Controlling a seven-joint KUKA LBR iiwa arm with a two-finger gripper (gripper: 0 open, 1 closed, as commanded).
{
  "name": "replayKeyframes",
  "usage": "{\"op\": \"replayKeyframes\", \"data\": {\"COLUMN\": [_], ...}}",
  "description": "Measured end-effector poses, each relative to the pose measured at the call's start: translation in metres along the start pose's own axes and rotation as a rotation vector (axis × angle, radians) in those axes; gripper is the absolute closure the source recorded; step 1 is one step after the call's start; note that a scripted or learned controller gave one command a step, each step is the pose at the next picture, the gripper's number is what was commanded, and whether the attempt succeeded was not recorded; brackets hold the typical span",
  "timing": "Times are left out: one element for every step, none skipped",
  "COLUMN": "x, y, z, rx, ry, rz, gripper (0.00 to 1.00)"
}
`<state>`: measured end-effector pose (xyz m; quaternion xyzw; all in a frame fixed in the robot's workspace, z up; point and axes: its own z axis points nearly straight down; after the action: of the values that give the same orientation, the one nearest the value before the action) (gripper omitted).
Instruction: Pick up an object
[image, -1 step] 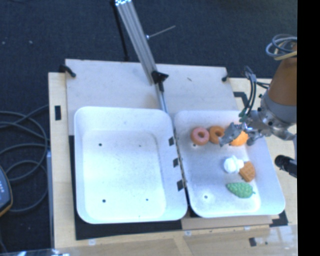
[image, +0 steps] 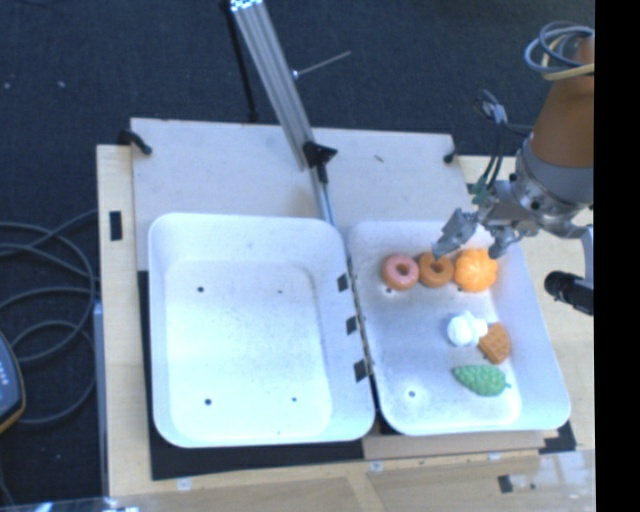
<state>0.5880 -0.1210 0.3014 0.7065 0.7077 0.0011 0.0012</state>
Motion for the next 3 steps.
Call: {"op": "replayKeyframes", "data": {"x": [0.056, 0.055, 0.054], "y": [-0.059, -0.059, -0.059], "z": [-0.179, -0.175, -0.186], "rx": [-0.006, 0.003, 0.001], "ry": [0.0, -0.001, -0.001], "rz": [0.0, 0.002, 0.003], "gripper": [0.0, 0.0, 1.0]}}
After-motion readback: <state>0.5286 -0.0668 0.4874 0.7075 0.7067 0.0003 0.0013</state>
